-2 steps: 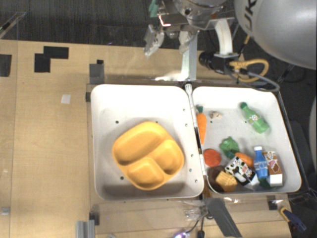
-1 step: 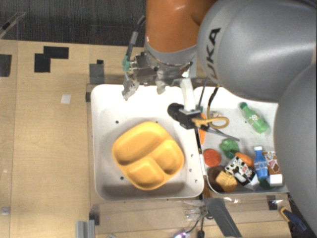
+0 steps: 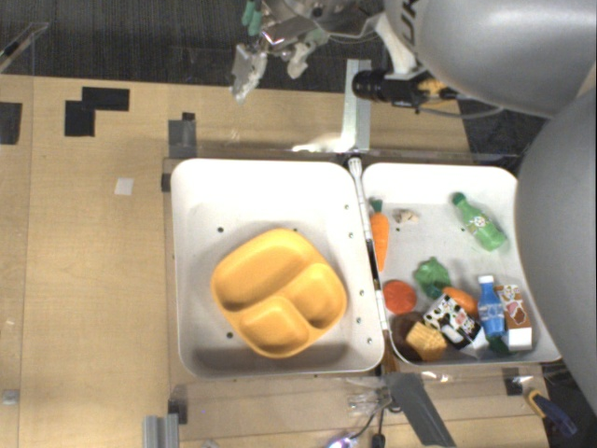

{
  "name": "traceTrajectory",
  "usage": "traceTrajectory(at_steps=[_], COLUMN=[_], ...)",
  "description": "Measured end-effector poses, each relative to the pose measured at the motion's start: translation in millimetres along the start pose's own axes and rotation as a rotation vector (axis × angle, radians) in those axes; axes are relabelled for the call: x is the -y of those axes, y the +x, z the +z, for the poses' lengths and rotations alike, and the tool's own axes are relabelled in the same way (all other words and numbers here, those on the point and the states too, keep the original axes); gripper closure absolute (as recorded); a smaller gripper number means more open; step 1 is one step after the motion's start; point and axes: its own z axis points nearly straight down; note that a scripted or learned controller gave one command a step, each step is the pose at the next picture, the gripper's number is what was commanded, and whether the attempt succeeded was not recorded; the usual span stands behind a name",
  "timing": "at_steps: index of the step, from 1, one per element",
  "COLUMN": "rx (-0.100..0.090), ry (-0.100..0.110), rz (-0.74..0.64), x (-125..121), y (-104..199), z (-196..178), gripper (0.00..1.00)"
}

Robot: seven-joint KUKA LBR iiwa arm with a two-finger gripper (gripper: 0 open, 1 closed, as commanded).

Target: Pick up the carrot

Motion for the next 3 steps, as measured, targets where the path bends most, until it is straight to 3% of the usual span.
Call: traceTrajectory(at_steps=[1,2,3], rx=[0.000,0.001,-0.002], ry=[0.002,-0.005,0.005], rz=[0.228,0.223,0.114], x=[6,5,13], y=[-10,-9,-17], z=[-22,-35,252], gripper=[0.00,1.00,1.00])
